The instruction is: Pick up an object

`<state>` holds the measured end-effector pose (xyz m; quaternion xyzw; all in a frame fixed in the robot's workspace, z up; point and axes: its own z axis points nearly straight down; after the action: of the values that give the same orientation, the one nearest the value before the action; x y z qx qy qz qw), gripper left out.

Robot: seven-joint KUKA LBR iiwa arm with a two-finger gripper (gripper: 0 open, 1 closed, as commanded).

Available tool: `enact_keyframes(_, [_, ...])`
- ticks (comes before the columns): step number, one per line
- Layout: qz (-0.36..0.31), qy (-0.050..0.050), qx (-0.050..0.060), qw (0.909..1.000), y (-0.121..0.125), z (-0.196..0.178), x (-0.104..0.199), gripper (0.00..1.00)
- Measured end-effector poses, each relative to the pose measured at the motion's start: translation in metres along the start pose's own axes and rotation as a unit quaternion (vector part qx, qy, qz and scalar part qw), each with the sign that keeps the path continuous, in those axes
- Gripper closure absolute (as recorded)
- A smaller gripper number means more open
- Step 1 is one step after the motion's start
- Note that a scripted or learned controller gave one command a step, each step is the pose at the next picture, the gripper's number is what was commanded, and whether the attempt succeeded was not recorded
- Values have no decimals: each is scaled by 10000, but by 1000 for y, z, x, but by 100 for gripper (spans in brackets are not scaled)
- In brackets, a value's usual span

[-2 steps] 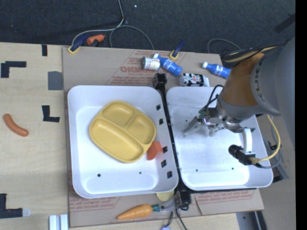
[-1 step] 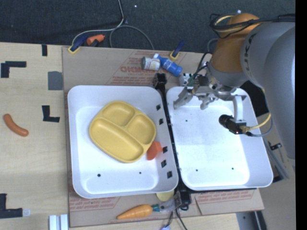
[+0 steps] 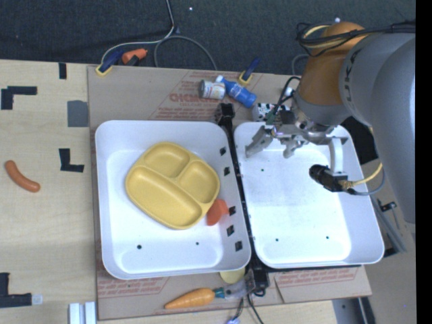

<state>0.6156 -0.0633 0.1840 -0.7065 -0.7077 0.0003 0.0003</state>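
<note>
We see the grey arm's two-finger claw (image 3: 275, 142) hanging over the far part of the shallow white right-hand bin (image 3: 317, 245), its two metal fingers (image 3: 256, 142) spread apart with nothing between them. Well to the claw's left, in the shallow white left-hand bin (image 3: 111, 201), lies a yellow plastic plate with three compartments (image 3: 173, 184), and a small orange-red lump (image 3: 217, 212) touches that plate's near right edge. Beyond the claw, on the brown cardboard sheet (image 3: 135, 96) that covers the table (image 3: 40, 214), a blue and white bottle (image 3: 229, 90) lies on its side. Nearer to us than the claw, past the bins' front rims, an orange toy carrot (image 3: 192, 298) rests on the cardboard. Far to the claw's left, a small orange sausage-shaped toy (image 3: 21, 176) sits on the bare table.
</note>
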Motion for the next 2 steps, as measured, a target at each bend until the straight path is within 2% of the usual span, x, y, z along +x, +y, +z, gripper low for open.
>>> enact_keyframes(2, [0,0,0,10000,0,0,0,0])
